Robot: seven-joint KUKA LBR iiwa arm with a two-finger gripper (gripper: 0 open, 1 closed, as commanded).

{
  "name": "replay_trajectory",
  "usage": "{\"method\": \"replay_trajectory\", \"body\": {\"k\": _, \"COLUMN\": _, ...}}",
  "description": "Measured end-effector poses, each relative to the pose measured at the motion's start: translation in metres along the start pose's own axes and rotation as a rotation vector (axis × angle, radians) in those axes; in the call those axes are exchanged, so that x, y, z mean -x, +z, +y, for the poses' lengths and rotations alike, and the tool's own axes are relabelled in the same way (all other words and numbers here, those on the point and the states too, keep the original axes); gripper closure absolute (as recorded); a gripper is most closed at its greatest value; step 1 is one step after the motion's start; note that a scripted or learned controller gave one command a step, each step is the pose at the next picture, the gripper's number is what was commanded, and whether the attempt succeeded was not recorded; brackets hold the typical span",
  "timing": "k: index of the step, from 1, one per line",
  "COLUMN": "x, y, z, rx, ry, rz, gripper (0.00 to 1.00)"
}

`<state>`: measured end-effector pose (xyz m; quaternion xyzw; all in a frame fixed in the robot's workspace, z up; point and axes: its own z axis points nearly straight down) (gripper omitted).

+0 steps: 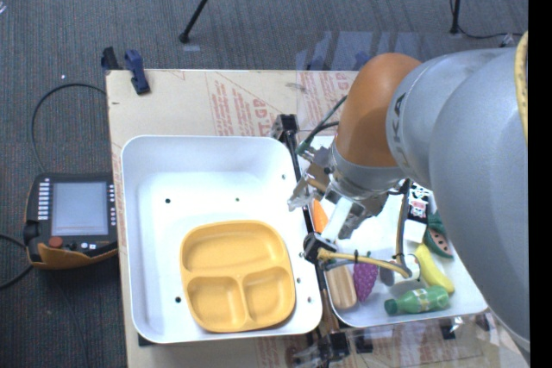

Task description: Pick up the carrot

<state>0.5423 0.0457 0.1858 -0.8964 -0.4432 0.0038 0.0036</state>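
Note:
A short stretch of the orange carrot (319,215) shows at the left edge of the right bin (470,299), close to the wall between the two bins. My gripper (330,220) hangs low right over it, and the wrist covers most of the carrot. From this angle I cannot make out whether the carrot is held. The grey arm with its orange band (375,112) reaches in from the right and hides much of the right bin.
A yellow divided plate (237,276) lies in the left bin (142,185). The right bin also holds a tan bread-like piece (341,289), purple grapes (365,278), a green bottle (418,300), a banana (432,268) and a watermelon slice (438,239).

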Motion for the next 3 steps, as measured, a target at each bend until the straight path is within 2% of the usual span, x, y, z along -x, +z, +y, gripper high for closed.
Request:
{"method": "replay_trajectory", "body": {"k": 1, "x": 0.033, "y": -0.001, "z": 0.052, "rx": 0.004, "ry": -0.036, "rz": -0.002, "gripper": 0.0}}
{"method": "replay_trajectory", "body": {"k": 2, "x": 0.04, "y": 0.0, "z": -0.003, "rx": -0.001, "ry": 0.023, "rz": 0.0, "gripper": 0.0}}
{"method": "replay_trajectory", "body": {"k": 3, "x": 0.017, "y": -0.001, "z": 0.101, "rx": 0.003, "ry": 0.423, "rz": 0.002, "gripper": 0.0}}
